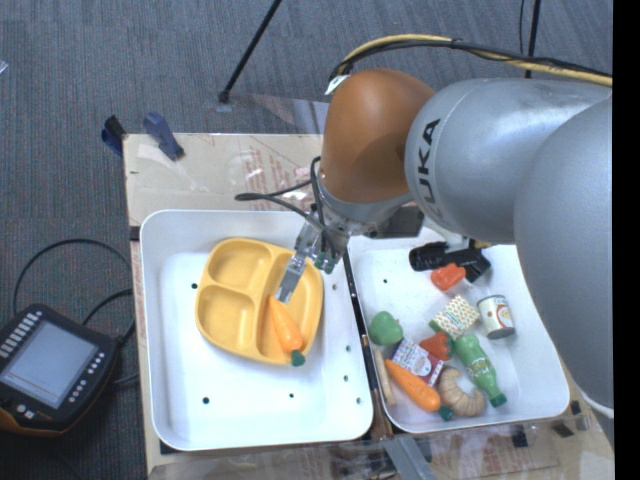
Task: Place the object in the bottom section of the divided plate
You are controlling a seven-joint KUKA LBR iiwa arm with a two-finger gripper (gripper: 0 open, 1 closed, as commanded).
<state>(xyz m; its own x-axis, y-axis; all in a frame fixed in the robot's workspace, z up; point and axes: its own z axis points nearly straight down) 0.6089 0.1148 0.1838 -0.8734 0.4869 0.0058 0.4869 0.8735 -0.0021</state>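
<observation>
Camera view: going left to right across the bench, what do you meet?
Teach pendant → left bin → yellow divided plate → toy carrot on the plate → green pepper → green bottle → small can

This looked like a robot lab. A big grey robot arm [520, 158] with an orange band reached over a bench [200, 163] that held two white bins [160, 268]. Left of the bench, a hand-held screen [45, 363] with a black cable lay on grey carpet [100, 48]. Behind the bench stood thin black stand legs [255, 38]. Toy food [440, 353] filled the right bin.
</observation>
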